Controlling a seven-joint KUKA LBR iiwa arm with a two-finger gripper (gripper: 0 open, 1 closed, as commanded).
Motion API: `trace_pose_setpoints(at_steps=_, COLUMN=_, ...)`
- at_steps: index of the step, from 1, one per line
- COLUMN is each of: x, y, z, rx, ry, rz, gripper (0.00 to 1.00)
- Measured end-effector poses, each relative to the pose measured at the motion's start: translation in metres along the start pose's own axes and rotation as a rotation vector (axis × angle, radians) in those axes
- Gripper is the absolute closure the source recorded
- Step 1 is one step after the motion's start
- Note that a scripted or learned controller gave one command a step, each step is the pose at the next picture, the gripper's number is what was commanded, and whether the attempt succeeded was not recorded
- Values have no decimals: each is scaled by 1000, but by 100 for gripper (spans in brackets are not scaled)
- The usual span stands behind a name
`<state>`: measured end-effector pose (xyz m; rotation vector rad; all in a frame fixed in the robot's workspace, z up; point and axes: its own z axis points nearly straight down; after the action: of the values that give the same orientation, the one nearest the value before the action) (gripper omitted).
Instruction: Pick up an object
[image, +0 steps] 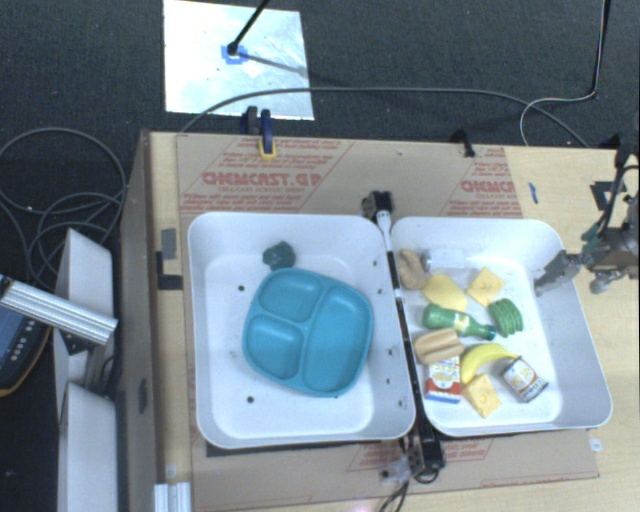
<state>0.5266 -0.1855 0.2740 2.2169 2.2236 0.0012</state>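
The gripper (556, 272) sits at the far right rim of the right bin (575, 330), low over the wall; whether it is spread or pressed together cannot be told, and nothing shows in its grasp. All the pickable things lie left of it, inside the right bin. Nearest is the yellow cheese wedge (486, 284), a little left of the gripper and just below its level, with the green ridged piece (507, 315) just under that wedge. Farther left are the yellow lemon-like fruit (446, 293), the green bottle (455, 320) and a tan piece (411, 265) by the bin's left wall. Toward the bin's front lie the bread roll (437, 344), the banana (484, 358), a small tin can (522, 380), a second yellow wedge (483, 397) and a red and white carton (444, 383). The left bin (220, 400) holds a blue divided plate (306, 332) and a small dark green lump (279, 255).
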Motion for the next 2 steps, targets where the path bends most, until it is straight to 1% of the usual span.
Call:
trace_pose_setpoints(at_steps=1, x=-10, y=28, z=189, rx=-1, ry=-1, rz=1, gripper=0)
trace_pose_setpoints(at_steps=2, x=-10, y=29, z=179, rx=-3, ry=-1, rz=0, gripper=100)
